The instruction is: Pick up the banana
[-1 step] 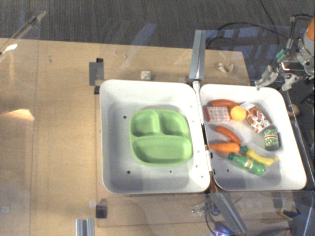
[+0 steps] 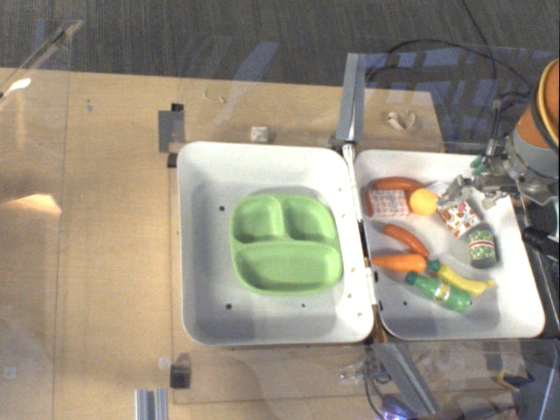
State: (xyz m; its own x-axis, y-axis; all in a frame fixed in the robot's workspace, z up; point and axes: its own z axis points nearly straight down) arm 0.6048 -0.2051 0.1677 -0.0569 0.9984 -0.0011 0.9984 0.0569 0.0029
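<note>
You are seeing the two-finger gripper [image 2: 468,186] hovering near the right white bin's [image 2: 525,322] far edge, fingers' opening impossible to tell, while the curved yellow banana [image 2: 464,279] is lying untouched against the green bottle [image 2: 437,290].

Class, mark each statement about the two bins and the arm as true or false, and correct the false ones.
1. The green divided tray lies in the left bin. True.
2. The banana lies in the left bin. False: it lies in the right bin.
3. The gripper is at the right bin's upper right. True.
4. The banana is between the gripper's fingers. False: it lies on the bin floor, apart from the gripper.
</note>
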